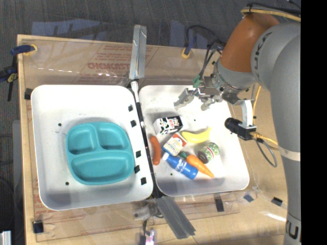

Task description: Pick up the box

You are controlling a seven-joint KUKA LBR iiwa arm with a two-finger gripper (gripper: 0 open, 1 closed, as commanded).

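A wooden worktop [76, 60] under a clear plastic sheet stands on dark grey carpet [76, 4]. It carries two white bins; the left bin [46, 111] holds a teal divided plate [99, 153]. The pincer [196, 100] hovers over the back of the right bin [232, 172], fingers spread apart and gripping nothing. The black-and-white box [168, 124] lies in that bin, just beside a banana [196, 135], a carrot [200, 166] and a blue bottle [181, 166].

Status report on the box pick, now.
Gripper open, above right bin's far end, holding nothing. Box lies nearer, untouched. Banana and pouch crowd its near side.
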